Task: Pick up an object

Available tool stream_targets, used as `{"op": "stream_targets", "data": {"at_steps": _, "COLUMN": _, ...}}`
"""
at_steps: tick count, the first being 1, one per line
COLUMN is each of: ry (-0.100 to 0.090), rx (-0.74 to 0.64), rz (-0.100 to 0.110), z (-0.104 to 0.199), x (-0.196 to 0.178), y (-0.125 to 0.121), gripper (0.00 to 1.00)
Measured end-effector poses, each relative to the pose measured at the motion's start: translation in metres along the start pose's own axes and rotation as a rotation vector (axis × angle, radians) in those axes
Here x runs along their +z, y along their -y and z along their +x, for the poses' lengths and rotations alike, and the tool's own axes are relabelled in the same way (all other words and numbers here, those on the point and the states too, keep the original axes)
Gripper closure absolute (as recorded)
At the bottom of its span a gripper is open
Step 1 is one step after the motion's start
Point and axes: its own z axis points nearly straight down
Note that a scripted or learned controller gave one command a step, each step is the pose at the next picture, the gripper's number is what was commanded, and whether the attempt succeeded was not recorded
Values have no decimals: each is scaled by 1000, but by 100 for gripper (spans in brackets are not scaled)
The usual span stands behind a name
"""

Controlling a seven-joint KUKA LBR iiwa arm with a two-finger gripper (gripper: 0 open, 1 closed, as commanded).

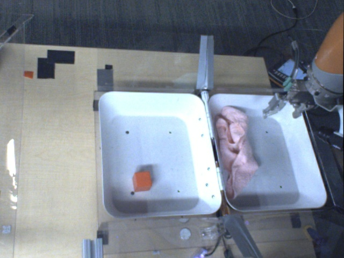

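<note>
A crumpled pink cloth (235, 147) lies along the left side of the right bin (290, 195). A small orange block (142, 181) sits in the lower left part of the left bin (115, 144). My gripper (281, 106) hangs over the upper right part of the right bin, to the right of the cloth and apart from it. Its two fingers (270, 107) are spread open with nothing between them.
A grey metal divider bar (206, 69) runs up from between the bins. Black tape marks (52, 62) and a small orange square (28, 74) lie on the wooden bench at the far left. Cables (285, 31) trail behind the right bin.
</note>
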Motion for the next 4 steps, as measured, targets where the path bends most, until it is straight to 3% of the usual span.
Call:
{"op": "stream_targets", "data": {"at_steps": 1, "ry": 0, "rx": -99, "rz": -3, "z": 27, "x": 146, "y": -29, "gripper": 0}}
{"op": "stream_targets", "data": {"at_steps": 2, "ry": 5, "rx": -247, "rz": -20, "z": 44, "x": 154, "y": 14, "gripper": 0}}
{"op": "stream_targets", "data": {"at_steps": 3, "ry": 6, "rx": -330, "rz": -22, "z": 36, "x": 154, "y": 66, "gripper": 0}}
{"op": "stream_targets", "data": {"at_steps": 4, "ry": 2, "rx": -181, "rz": -16, "z": 50, "x": 155, "y": 4, "gripper": 0}}
